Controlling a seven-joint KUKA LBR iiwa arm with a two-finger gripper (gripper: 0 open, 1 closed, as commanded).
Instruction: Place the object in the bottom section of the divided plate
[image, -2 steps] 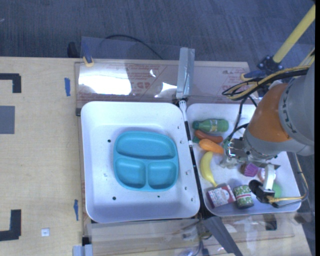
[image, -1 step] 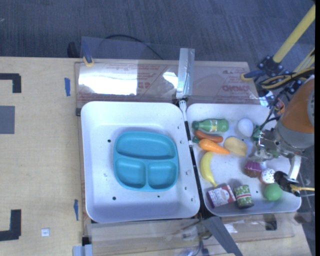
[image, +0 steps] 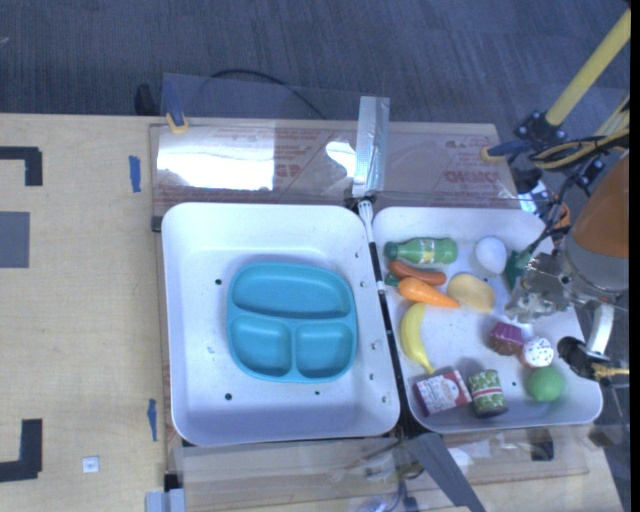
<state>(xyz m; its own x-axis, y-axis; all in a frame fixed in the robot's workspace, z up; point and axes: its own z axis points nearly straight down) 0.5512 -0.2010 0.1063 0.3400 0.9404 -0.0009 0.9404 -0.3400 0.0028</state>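
Seemingly, jaws partly hidden, plate bare.

Robotics lab bench: plywood benchtop marked with black tape squares and blue tape tabs, two white bins fixed side by side, clear acrylic panel, loose cabling, grey carpet.

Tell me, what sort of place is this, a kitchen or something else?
Probably a robot test bench, not a kitchen. Two white bins sit side by side on it, one holding a blue divided plate, the other toy food such as a banana, with a robot arm reaching in.
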